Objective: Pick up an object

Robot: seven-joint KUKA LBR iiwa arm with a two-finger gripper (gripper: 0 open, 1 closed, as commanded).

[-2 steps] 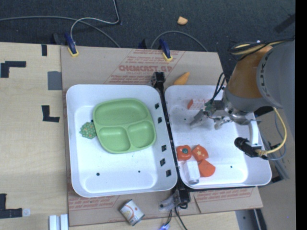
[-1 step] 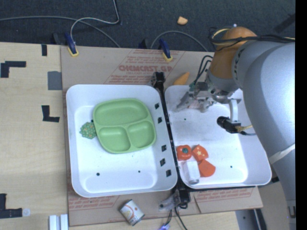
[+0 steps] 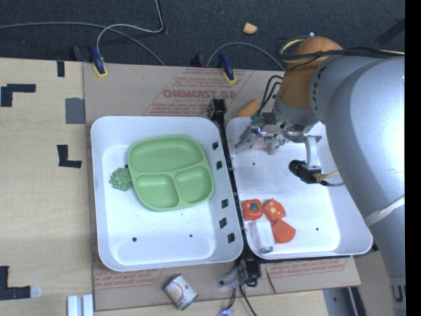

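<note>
- Orange pieces are lying together near the front of the right bin, well apart from the gripper.
- Gripper is hovering at the bin's back left corner; whether it is spread is not possible to tell.
- Arm should be descending straight over one piece, probably the outermost.

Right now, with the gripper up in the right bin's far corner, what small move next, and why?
Probably shift the gripper toward the near end of the right bin, over the orange toy pieces. It sits in the far left corner, away from them, with nothing visibly held.
</note>
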